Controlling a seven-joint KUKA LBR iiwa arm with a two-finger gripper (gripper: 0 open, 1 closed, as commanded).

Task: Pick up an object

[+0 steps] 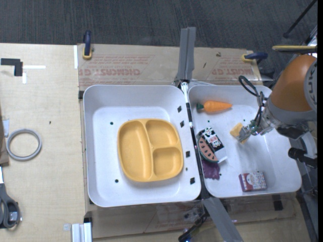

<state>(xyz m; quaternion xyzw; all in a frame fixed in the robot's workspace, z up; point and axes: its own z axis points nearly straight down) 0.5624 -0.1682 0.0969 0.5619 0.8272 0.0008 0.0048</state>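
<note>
The right bin [275, 158] holds an orange carrot [217, 106], a small yellow block [235, 130], a watermelon slice [207, 150], a black-and-white piece [213, 140], a purple item [211, 171] and a small red box [252, 181]. My gripper [247, 133] hangs low in this bin, right beside the yellow block on its right side. Whether it touches the block I cannot tell. The grey arm with its orange band [298, 84] comes in from the right.
A yellow divided plate [150, 149] lies in the left bin [96, 150]. A grey tape ring [22, 144] and scissors [8, 210] sit on the bench at far left. Clamps [87, 43] hold the cardboard behind the bins.
</note>
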